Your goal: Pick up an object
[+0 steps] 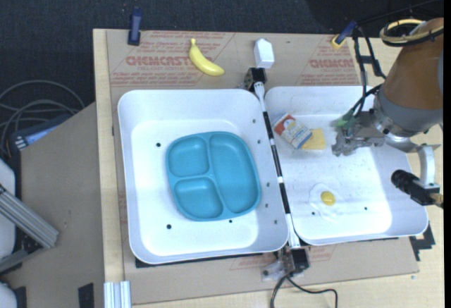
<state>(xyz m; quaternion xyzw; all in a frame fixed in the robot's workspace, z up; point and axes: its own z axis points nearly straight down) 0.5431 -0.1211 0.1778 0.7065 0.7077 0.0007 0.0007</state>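
You see the gripper (pixel 347 139) at the right of the frame, over the right bin (pixel 366 225); whether it is wide or narrow, you cannot tell. The yellow block (pixel 316 139) lies just left of it, beside the red-and-white packet (pixel 292 130), so it must go left.

In the right bin (pixel 394 222) the arm (pixel 416 81) blocks the far right side, a snack packet (pixel 292 131) and yellow block (pixel 316 139) crowd the far left, a fried egg toy (pixel 327 198) sits near centre, leaving open floor along the near edge, while a blue divided plate (pixel 211 175) covers the middle of the left bin (pixel 141 123).
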